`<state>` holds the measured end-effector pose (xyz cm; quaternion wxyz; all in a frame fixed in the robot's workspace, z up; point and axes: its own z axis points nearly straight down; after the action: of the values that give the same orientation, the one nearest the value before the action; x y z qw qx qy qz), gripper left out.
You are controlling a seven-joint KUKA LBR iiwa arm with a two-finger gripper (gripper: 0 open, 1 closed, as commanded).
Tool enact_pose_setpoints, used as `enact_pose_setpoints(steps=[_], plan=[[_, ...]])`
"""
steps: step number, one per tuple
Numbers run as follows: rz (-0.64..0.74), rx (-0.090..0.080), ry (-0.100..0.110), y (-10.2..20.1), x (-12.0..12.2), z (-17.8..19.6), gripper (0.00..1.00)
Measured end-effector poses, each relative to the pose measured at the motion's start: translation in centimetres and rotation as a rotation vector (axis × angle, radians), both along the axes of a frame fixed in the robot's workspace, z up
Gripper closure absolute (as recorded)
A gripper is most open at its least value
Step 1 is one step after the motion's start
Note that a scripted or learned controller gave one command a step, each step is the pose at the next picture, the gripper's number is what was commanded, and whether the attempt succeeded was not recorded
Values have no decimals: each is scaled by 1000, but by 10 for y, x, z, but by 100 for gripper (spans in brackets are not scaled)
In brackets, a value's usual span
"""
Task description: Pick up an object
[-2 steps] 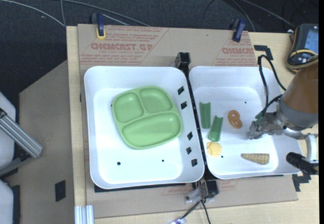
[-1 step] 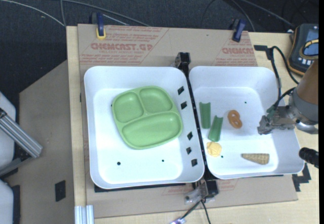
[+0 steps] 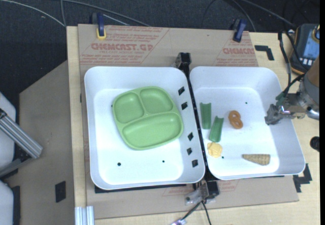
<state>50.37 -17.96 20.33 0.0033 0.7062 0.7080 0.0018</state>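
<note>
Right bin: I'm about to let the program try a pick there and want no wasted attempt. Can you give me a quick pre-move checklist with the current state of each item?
1. Objects available in the right bin: ok; two green sticks, an orange pretzel-like piece, a yellow piece and a tan cone.
2. Gripper positioned over the bin: ok, at its right edge.
3. Gripper free of any object: ok, nothing seen in it.
4. Finger opening: cannot tell.
5. Targets separated: not ok for the green sticks, which lie close together; ok for the cone and the pretzel-like piece.
6. Green divided plate out of the way: ok, in the left bin.
</note>
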Motion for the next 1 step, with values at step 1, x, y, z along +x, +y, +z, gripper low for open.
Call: enact_pose_setpoints(steps=[1], plan=[[-1,-1,-1,0,2,54,100]])
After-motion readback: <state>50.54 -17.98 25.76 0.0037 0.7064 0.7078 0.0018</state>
